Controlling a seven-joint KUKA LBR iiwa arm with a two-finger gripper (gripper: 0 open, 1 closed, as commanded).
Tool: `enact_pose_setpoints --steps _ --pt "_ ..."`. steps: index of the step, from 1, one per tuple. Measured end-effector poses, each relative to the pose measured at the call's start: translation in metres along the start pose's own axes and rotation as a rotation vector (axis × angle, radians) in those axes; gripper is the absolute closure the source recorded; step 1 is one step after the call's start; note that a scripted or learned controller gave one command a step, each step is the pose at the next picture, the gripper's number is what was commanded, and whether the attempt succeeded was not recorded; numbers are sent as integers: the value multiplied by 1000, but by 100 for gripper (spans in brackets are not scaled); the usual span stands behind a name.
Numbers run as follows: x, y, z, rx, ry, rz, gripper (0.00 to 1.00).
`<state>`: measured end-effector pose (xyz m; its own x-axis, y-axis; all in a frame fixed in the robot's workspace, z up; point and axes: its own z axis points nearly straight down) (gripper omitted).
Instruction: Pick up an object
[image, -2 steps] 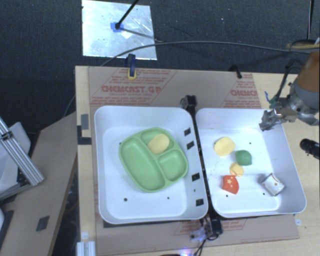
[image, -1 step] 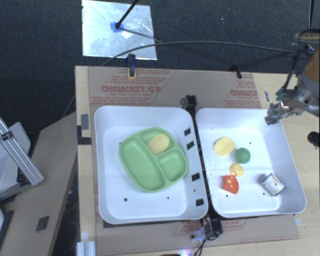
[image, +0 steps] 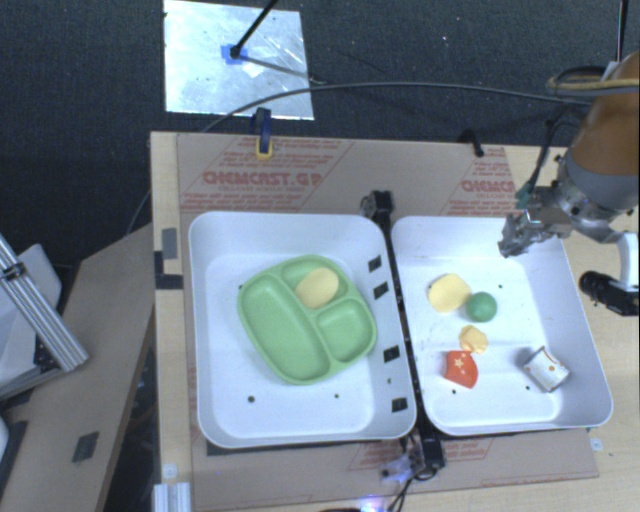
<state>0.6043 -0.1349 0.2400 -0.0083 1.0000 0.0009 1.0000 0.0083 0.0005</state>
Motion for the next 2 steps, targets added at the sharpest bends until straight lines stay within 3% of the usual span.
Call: enact_pose_setpoints --steps 2 --pt "103 -9 7 0 1 -1 100"
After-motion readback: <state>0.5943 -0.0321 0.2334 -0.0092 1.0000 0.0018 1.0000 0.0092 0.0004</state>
